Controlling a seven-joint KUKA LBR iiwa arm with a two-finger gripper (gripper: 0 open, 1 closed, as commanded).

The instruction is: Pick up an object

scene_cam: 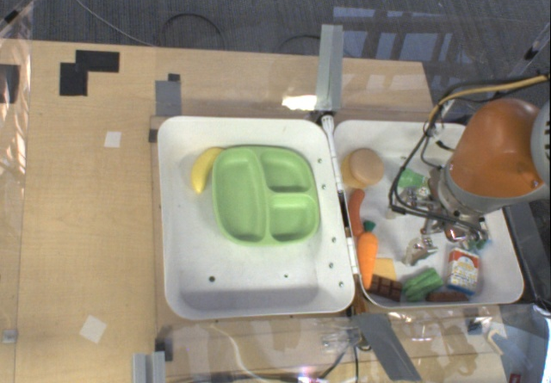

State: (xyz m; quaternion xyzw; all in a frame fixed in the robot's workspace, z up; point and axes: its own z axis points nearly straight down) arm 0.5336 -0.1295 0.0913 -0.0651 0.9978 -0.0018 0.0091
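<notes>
The right bin [515,285] holds several toy foods. A tan bun [364,168] lies at its back left, with a red sausage [354,207] and an orange carrot [368,256] along the left wall. A yellow cheese slice [386,268], a brown chocolate piece [384,288] and a green vegetable [421,283] sit near the front. A small red and white carton [463,271] stands at the front right. My gripper [424,246] hangs low over the bin's middle, between the carrot and the carton, just above the green vegetable. The orange band [498,151] hides what lies beneath it.
The left bin [185,287] holds a green divided plate [263,194] with a yellow banana [203,168] at its left edge. Another green piece [411,178] lies behind the gripper. A metal post [330,71] stands behind the gap between the bins.
</notes>
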